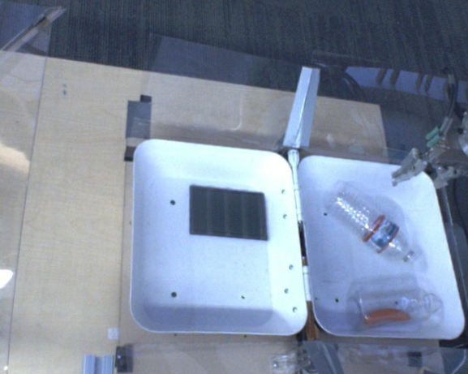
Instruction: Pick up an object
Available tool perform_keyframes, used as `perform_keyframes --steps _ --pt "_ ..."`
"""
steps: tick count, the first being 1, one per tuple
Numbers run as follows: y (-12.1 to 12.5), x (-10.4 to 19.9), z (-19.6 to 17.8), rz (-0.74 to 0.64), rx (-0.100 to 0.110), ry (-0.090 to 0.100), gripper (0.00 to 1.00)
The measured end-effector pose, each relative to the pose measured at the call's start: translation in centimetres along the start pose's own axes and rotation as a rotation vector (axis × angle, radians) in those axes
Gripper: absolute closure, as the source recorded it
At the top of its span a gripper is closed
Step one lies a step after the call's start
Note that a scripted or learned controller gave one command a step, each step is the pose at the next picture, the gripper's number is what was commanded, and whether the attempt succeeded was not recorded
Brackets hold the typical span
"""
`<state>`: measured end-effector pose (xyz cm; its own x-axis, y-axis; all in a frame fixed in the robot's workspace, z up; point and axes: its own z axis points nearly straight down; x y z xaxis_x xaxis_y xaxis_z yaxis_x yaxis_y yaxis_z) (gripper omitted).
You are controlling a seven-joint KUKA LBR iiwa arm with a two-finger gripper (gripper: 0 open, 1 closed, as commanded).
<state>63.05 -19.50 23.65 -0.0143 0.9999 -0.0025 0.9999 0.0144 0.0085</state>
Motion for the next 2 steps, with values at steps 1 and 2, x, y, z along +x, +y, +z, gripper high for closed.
perform_keyframes --steps 1,2 --pt "-0.9 1.7 12.5 -0.078 0.001 0.001 0.00" --pt "-5.6 6.6 14.4 -0.111 -0.010 -0.015 0.00"
